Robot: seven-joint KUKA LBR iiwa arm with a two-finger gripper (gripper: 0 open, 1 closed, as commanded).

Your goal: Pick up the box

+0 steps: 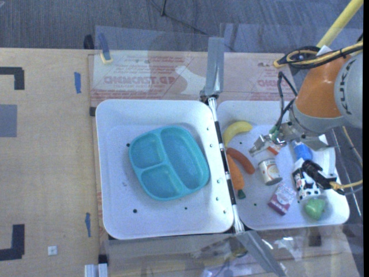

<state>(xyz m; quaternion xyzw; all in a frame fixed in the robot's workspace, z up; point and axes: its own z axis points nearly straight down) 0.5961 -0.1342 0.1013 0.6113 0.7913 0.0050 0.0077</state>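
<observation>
The box (pixel 281 199) is small and pink with a pale label, lying flat near the front of the right bin (pixel 253 215). My gripper (pixel 262 144) hangs over the middle of that bin, above and to the left of the box and clear of it. A small tin can (pixel 268 171) stands between the gripper and the box. Nothing shows between the gripper's tips.
In the right bin lie a yellow banana (pixel 236 130), a red sausage (pixel 240 160), an orange carrot (pixel 236 179), a blue item (pixel 302 152) and a green fruit (pixel 315 208). The left bin (pixel 115 212) holds a teal divided plate (pixel 168 162).
</observation>
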